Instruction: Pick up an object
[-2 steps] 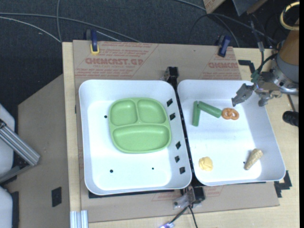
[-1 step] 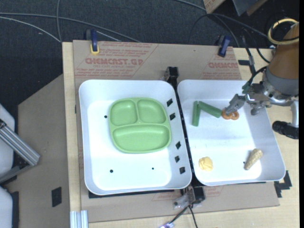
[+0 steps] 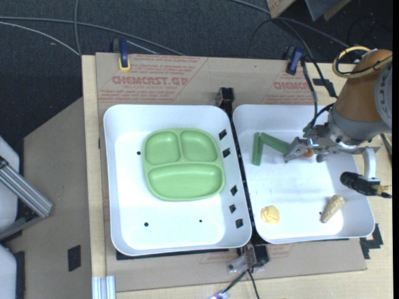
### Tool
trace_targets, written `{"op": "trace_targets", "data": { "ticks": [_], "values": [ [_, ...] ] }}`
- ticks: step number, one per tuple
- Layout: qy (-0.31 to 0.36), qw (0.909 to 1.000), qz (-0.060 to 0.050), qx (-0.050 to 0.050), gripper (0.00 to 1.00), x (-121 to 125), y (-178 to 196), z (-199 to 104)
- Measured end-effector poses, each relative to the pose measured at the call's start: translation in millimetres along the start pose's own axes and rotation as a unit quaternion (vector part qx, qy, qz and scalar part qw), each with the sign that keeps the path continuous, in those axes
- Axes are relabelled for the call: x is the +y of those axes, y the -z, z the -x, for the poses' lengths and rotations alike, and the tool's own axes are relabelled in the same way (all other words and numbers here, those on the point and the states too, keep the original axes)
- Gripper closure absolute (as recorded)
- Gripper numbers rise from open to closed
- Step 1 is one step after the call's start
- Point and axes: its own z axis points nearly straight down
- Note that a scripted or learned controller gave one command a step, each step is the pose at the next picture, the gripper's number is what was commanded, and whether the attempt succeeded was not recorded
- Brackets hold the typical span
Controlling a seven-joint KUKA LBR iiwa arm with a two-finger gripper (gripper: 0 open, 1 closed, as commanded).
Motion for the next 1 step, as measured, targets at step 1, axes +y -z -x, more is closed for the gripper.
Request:
{"op": "trace_targets", "data": {
  "ticks": [1],
  "values": [
    [0.000, 1.0000, 0.001, 0.000, 0.00, 0.1, -25.9, -0.8]
  ]
}}
